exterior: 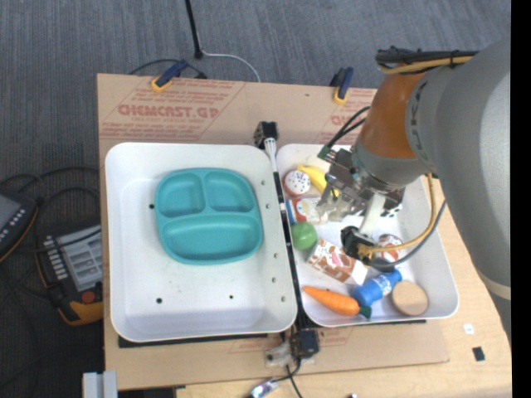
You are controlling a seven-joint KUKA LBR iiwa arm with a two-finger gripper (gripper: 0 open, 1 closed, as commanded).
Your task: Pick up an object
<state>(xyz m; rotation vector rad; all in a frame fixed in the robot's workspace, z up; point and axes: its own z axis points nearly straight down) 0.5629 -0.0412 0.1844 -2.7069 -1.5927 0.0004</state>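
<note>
1. Arm (398, 131) reaches in from the right, over the right bin (445, 282). The orange band sits above the wrist.
2. Gripper (338, 199) hangs low over the upper middle of the right bin. Whether it is spread or closed cannot be told, and nothing is seen held in it.
3. All the loose things to pick lie in the right bin:
   - banana (312, 175) at the upper left, just beside the gripper
   - red-and-white disc (296, 182) touching the banana's left side
   - green ball (304, 236) against the left wall, below the gripper
   - packet (333, 261), red and white, just right of the ball
   - carrot (332, 300) along the near edge, tip pointing left
   - blue bottle (375, 289) on its side, between the carrot and the wooden disc (409, 298)
   - spotted piece (386, 214), black on white, to the gripper's right and partly hidden by the wrist
4. Left bin (116, 222) holds a teal plate (207, 214) with three compartments, lying flat and set toward the far side.
5. Both bins sit on a brown board (166, 110), with clamps (168, 75) on its far edge.
</note>
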